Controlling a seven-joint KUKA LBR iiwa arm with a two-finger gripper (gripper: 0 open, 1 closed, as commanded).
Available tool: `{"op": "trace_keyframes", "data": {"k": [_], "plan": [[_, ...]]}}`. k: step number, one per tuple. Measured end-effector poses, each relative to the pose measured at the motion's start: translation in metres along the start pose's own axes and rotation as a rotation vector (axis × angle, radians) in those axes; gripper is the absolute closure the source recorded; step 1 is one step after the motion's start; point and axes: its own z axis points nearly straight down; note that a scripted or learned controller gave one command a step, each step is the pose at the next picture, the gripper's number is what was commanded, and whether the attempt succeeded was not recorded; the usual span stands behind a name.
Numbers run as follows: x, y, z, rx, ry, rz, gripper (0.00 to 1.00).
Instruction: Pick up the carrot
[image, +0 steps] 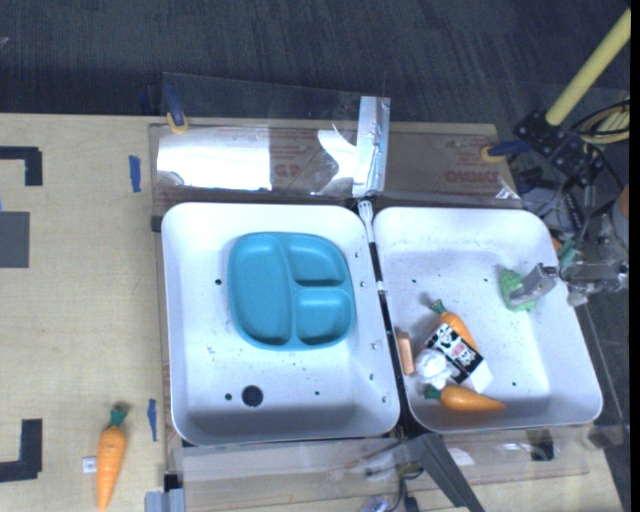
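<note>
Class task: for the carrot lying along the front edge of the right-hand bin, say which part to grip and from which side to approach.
Grip the carrot across its thick middle, coming straight down from above. It lies flat with its long axis left to right, so the fingers probably belong front and back. The black-and-white carton sits close behind, so room is tight there.

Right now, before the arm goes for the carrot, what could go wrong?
1. The pile in the right bin is crowded: two carrots lie against a black-and-white toy, so the fingers may catch the toy too.
2. Another carrot lies outside the bins on the bench, perhaps beyond reach.
3. The gripper is beside a green item and could knock it.
</note>
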Motion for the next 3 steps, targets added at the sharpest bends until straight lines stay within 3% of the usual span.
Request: {"op": "trace_keyframes", "data": {"k": [1, 2, 3], "plan": [[0.075, -0.015, 0.112, -0.038, -0.004, 0.021, 0.00], [0.061, 0.005, 0.118, -0.040, 0.001, -0.243, 0.00], [0.063, 0.010, 0.105, -0.054, -0.004, -0.246, 1.00]]}}
